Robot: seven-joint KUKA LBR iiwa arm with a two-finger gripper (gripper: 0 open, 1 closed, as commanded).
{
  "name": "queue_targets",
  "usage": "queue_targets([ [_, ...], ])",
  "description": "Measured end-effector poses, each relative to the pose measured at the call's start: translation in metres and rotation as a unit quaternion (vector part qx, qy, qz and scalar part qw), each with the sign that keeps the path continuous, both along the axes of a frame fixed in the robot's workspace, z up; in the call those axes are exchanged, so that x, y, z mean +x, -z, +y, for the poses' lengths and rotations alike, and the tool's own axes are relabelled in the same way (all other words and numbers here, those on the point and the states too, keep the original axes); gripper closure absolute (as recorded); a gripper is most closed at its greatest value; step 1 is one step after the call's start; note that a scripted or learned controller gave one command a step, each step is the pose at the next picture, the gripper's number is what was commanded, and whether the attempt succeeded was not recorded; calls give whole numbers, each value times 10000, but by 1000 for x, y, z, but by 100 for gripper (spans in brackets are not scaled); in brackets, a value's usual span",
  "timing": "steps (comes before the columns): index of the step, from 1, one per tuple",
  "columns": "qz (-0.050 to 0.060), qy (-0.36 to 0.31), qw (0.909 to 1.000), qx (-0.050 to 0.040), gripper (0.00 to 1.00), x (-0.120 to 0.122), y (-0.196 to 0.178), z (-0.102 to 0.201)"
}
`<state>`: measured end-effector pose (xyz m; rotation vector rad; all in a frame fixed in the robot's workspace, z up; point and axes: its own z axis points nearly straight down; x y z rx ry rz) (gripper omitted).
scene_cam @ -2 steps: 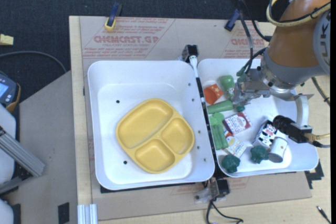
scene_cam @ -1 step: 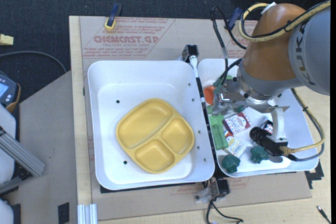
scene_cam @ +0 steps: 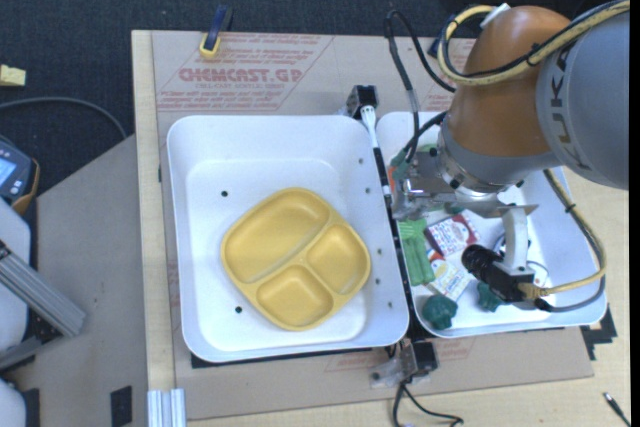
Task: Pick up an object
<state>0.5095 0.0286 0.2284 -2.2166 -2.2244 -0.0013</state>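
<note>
The yellow tray (scene_cam: pixel 295 258) lies flat in the left bin (scene_cam: pixel 190 165), its long side slanting from upper left to lower right. The claw (scene_cam: pixel 425 190) is to its right, over the right bin (scene_cam: pixel 575 245). I cannot tell if it is open.

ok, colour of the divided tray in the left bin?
Yellow, plain, no pattern. The divided tray shows clearly in the camera view, lying in the left bin.

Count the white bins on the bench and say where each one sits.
2. The left bin holds a yellow divided plate. The right bin lies under the arm with small items; the arm hides part of it.
</note>
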Motion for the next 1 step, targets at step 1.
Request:
queue_targets([
  [1, -12, 10, 10000, -5, 100, 13, 0, 8],
])
